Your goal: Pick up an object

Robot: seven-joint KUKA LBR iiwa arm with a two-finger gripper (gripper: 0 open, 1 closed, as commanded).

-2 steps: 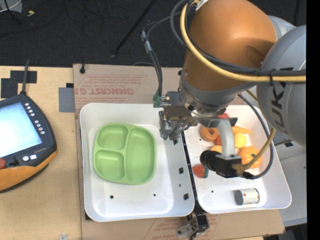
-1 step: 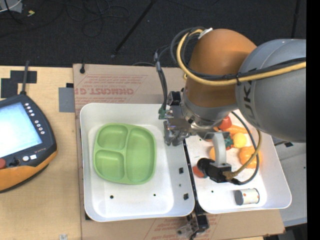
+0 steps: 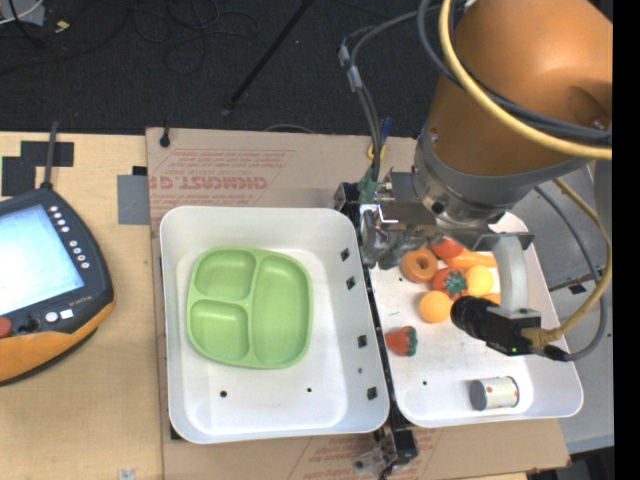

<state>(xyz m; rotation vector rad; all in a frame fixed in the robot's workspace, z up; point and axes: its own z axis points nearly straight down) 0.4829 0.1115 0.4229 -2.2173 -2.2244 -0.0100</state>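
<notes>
Green glossy three-compartment tray [image 3: 250, 306] in left bin [image 3: 180, 268] | small cylinder [image 3: 495, 393] right bin | fingers: cannot tell

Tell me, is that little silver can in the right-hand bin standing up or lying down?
Lying down. The silver can rests on its side on the right bin's floor, its dark round end facing left.

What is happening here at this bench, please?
A grey and orange robot arm reaches over the right bin, above a cluster of small toy foods. A strawberry-like piece and a small can lie apart from it. The left bin holds a green divided plate. Nothing visibly sits in the gripper.
</notes>
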